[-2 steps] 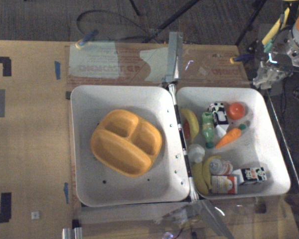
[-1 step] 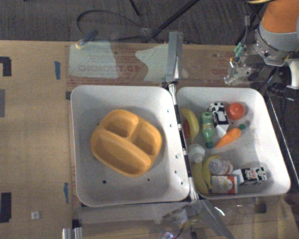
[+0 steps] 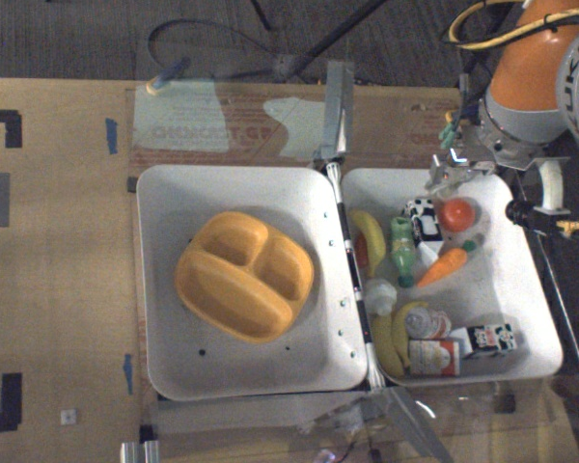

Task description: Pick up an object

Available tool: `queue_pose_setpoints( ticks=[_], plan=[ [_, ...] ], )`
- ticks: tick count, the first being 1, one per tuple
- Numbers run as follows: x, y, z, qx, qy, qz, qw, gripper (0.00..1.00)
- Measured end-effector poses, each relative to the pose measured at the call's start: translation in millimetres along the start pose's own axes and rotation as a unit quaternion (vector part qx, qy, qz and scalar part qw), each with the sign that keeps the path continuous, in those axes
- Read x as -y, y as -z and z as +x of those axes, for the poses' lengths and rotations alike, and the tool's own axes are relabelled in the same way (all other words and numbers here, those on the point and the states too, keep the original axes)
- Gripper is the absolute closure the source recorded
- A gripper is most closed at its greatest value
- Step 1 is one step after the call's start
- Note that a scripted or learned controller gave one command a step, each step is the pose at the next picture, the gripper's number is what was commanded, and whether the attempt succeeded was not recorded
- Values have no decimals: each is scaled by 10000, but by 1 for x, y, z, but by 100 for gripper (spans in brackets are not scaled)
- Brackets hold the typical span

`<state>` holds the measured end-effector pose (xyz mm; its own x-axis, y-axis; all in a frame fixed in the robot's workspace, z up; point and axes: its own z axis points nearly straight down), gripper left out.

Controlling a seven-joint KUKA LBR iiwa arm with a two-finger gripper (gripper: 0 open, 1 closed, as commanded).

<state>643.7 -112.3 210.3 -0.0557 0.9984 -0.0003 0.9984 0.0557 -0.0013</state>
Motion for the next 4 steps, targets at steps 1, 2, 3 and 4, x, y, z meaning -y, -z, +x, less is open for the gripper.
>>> queue_pose_setpoints(
  ticks=[1,2,3,4],
  plan=[
    [0,1,0,1,1,-6,10000,0],
    [10,-114,-17,6,239,-31,9997,0],
    [10,-104,-17,11,233,-46,9997,100],
    [-17,-115,-12,-15,883,90,9961,100]
  ],
)
